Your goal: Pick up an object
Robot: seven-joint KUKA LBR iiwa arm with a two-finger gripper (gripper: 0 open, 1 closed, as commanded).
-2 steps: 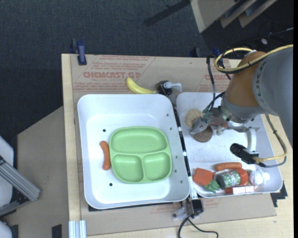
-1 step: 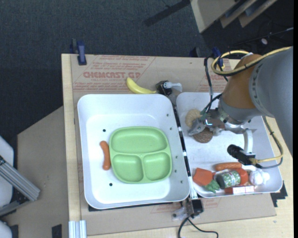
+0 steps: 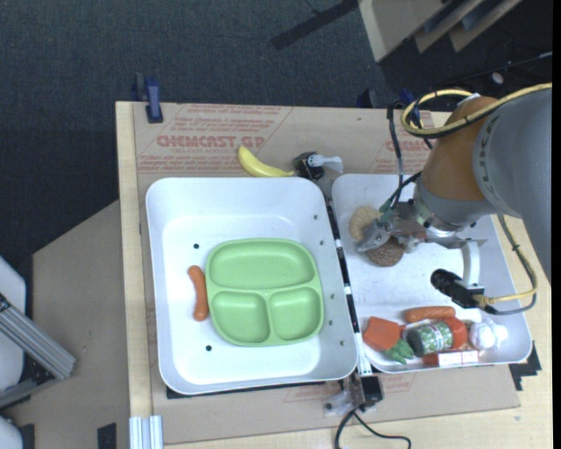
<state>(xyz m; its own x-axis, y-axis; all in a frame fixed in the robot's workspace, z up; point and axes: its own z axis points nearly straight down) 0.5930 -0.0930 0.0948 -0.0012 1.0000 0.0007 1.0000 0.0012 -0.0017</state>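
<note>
Two bins in front of me, and I've got the gripper [image 3: 379,235] down in the right bin [image 3: 500,254] over a brown bun-like piece [image 3: 384,255], so I judge it's the grasp step, next a clean lift

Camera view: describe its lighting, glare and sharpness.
Camera view: lighting even and soft, with faint shadows inside the left bin; no strong glare on the green tray; slightly grainy overall; the hand region is muddled and hard to resolve.

Dark blue-grey carpet [image 3: 219,53] surrounds the wooden bench [image 3: 263,127]; possibly shelving [image 3: 438,26] top right.
</note>
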